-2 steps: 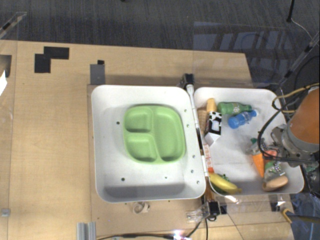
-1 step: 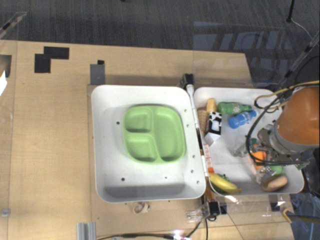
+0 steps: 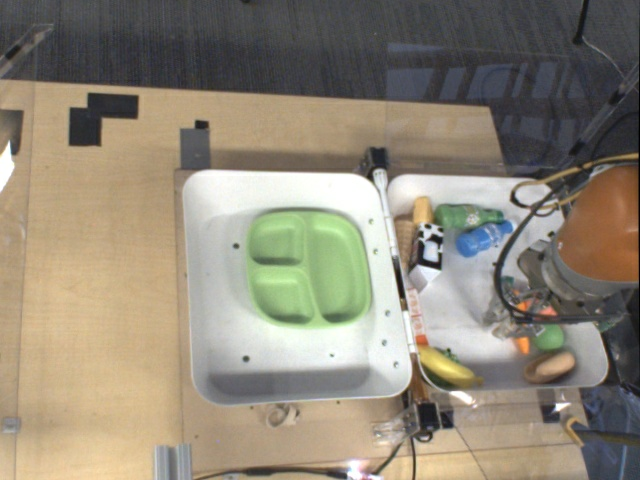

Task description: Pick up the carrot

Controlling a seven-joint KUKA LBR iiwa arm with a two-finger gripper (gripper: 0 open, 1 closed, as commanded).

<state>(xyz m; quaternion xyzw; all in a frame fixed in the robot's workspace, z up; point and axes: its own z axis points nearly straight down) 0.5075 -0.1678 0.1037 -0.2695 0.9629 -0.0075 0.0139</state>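
At the right edge of the frame the grey arm with its orange band [image 3: 600, 230] reaches down into the right-hand white bin [image 3: 470, 298], and its gripper [image 3: 520, 313] sits low in the bin's lower right part; whether the claw is spread or closed cannot be told, since the wrist and cables cover it. The carrot [image 3: 523, 345] shows as a small orange tip just below the gripper, close to or touching it, beside a green round item [image 3: 549, 337] and above a brownish potato-like piece [image 3: 549, 367] near the bin's lower right corner. Higher in this bin lie a green bottle [image 3: 468, 214] and a blue bottle [image 3: 482, 238], side by side, neither with a label that can be read. Along the bin's left wall stand a black-and-white patterned carton [image 3: 429, 246], whose print is too small to read, and a tan stick-shaped item [image 3: 422, 209] above it. A yellow banana [image 3: 447, 368] lies at the bin's lower left corner. The left-hand white bin [image 3: 215, 298] fills the middle of the frame and holds a light green divided plate [image 3: 305, 266] with three compartments. No brand or writing is legible anywhere on the wooden bench [image 3: 90, 298].
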